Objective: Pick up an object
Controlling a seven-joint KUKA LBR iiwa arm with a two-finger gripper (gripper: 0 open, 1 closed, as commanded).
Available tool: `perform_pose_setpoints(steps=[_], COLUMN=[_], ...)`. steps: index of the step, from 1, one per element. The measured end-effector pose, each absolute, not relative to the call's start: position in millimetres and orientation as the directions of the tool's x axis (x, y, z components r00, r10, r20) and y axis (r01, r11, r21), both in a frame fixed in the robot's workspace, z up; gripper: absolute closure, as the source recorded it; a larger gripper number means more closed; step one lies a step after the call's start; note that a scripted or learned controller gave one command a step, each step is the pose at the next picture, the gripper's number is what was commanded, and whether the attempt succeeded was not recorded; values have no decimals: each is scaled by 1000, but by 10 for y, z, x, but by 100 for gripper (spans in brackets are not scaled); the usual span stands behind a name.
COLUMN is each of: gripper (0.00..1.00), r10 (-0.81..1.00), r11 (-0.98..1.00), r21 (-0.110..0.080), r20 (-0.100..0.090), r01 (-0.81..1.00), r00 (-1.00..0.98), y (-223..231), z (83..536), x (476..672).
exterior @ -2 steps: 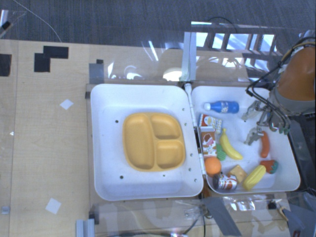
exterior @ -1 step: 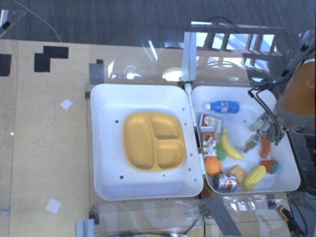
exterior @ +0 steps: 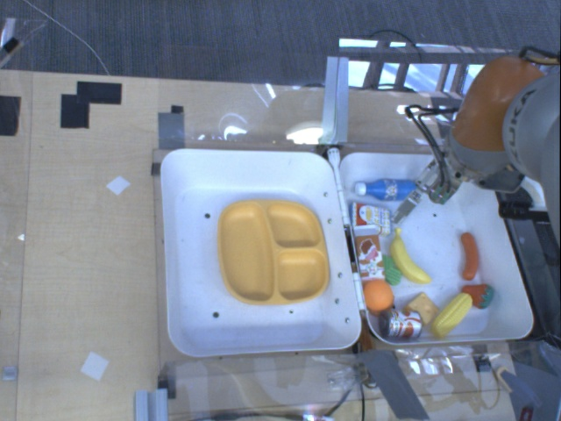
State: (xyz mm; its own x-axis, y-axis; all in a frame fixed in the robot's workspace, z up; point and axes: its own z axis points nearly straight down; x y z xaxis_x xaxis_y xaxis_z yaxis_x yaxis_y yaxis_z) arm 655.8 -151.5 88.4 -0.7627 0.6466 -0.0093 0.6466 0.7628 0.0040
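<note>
The right bin [exterior: 508, 235] holds several toy foods. A blue bottle [exterior: 386, 188] lies at its back left, with a red and white carton [exterior: 370, 217] just in front of it. Further forward are a banana [exterior: 408, 262], an orange [exterior: 379, 296] and a can [exterior: 401, 324]. A red sausage [exterior: 471, 255], a strawberry [exterior: 481, 295] and a second yellow fruit [exterior: 451, 314] lie toward the right. My gripper [exterior: 410, 206] hangs over the back of this bin, just right of the bottle and carton and above the banana's top end. Nothing shows in its grasp.
The left bin [exterior: 188, 235] holds a yellow divided plate [exterior: 273, 251]. A metal frame [exterior: 337, 95] stands behind the divider between the bins. The arm's orange band [exterior: 486, 103] looms over the right bin's back right corner.
</note>
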Motion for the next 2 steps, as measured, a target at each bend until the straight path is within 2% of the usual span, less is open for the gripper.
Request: perform_pose_setpoints(steps=[1, 2], gripper=[0, 100], r10=[561, 556], r11=[828, 831], r21=[-3, 6], r20=[1, -19], r01=[561, 556], r00=[-828, -831], y=[-1592, -1578], z=[885, 1034], x=[6603, 6655])
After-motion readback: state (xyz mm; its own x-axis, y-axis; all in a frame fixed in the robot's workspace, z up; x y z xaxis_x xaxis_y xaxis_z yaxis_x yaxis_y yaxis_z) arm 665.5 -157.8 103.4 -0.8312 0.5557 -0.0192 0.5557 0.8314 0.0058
